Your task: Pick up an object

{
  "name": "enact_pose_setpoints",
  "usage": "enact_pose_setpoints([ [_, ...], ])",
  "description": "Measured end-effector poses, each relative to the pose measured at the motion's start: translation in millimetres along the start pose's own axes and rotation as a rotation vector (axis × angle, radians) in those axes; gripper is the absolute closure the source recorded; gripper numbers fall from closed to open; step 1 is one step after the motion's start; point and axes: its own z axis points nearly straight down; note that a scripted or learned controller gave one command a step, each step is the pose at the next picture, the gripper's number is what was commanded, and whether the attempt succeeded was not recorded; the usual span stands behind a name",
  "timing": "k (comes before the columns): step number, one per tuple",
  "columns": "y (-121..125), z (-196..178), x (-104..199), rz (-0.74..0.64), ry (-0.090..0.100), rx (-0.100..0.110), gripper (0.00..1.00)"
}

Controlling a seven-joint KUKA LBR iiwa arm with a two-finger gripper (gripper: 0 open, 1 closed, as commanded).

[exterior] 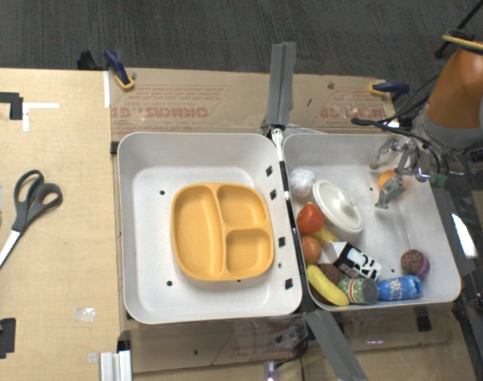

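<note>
Hovering over right bin, upper right corner: claw, fingers spread, nothing between them. Small orange object lies in same corner, just beside fingertips, touching or nearly, cannot tell which. Looks light, smooth, rounded, likely slippery; best pinched across middle. Other clutter sits well apart, lower left.

Small orange object, partly hidden, by right bin's far wall, apart from the other items
</note>
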Motion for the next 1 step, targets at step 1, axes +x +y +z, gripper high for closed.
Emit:
enact_pose_setpoints([
  [1, 0.1, -12.1, -2.2, -0.001, -0.008, 0.001, 1.00],
])
